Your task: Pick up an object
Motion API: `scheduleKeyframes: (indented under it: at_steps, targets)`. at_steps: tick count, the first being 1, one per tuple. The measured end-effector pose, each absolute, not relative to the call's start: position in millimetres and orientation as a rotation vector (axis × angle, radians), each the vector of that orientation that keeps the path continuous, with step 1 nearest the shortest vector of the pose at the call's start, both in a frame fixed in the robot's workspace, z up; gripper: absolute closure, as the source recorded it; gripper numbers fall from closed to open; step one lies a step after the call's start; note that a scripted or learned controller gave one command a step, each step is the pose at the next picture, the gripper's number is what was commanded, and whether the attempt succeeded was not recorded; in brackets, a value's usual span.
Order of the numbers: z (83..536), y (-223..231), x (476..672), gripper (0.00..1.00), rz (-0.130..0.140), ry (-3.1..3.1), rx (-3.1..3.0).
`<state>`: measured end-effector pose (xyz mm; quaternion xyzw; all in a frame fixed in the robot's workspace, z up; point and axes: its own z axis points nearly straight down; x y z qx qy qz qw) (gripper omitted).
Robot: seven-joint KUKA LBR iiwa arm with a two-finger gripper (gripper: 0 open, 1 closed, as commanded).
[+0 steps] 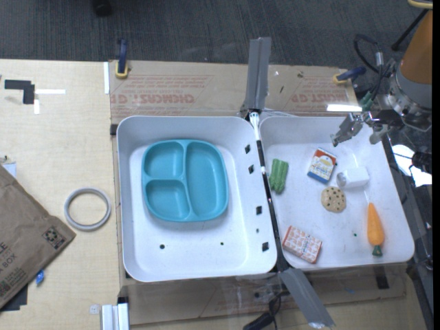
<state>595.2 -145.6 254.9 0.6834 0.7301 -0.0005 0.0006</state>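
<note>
The end effector (354, 126), empty, grip state impossible to tell, hangs above the small carton (322, 166); a crowding white block (354, 179) and cookie (333, 199) could spoil the grasp.

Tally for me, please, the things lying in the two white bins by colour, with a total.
Blue: 1, divided plate
Green: 1, ridged vegetable
Orange: 1, carrot
Tan: 1, cookie
White: 1, small block
Red patterned: 2, carton, flat packet
Total: 7
</note>
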Motion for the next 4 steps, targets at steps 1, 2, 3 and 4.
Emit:
scheduleKeyframes:
  at_steps: [1,2,3,4]
  targets:
    - [199,-149,594.9,0.0,-0.004,2.185,2.261]
    - [117,-180,573.7,0.0,0.022,2.001,2.397]
    - [94,-196,545.8,0.0,0.003,2.086,2.343]
    - [94,-206,511.5,0.0,0.01,2.008,2.42]
